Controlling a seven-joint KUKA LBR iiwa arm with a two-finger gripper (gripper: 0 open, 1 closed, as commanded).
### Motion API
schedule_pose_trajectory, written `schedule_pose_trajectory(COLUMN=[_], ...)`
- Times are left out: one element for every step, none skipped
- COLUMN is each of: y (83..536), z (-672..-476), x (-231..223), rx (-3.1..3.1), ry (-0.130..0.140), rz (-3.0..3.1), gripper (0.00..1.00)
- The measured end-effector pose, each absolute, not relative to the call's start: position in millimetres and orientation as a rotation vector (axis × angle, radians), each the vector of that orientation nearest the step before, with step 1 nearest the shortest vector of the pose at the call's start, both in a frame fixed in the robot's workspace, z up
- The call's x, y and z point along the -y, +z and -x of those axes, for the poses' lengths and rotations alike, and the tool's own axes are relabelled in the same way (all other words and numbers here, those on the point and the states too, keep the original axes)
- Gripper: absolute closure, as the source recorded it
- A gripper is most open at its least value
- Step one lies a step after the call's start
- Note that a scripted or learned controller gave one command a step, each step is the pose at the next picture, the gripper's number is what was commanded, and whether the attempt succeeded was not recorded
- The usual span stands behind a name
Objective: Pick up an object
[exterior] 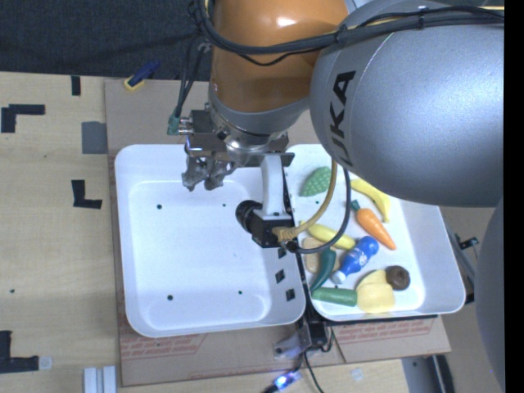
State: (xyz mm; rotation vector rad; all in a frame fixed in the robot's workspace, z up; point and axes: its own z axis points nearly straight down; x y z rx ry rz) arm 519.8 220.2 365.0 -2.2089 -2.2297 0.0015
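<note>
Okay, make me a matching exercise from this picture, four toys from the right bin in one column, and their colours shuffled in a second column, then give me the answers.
Column one:
1. carrot
2. bottle
3. leaf-shaped toy
4. round toy by the right bin's near corner

Column two:
A. blue
B. dark brown
C. orange
D. light green

Pairs: 1-C, 2-A, 3-D, 4-B
</note>
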Motion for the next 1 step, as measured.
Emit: schedule_pose_trajectory(y=[415.7], z=[-573.7], x=[-230.2], rx=[2.227], ry=[-0.008], rz=[2.219], gripper=[1.00])
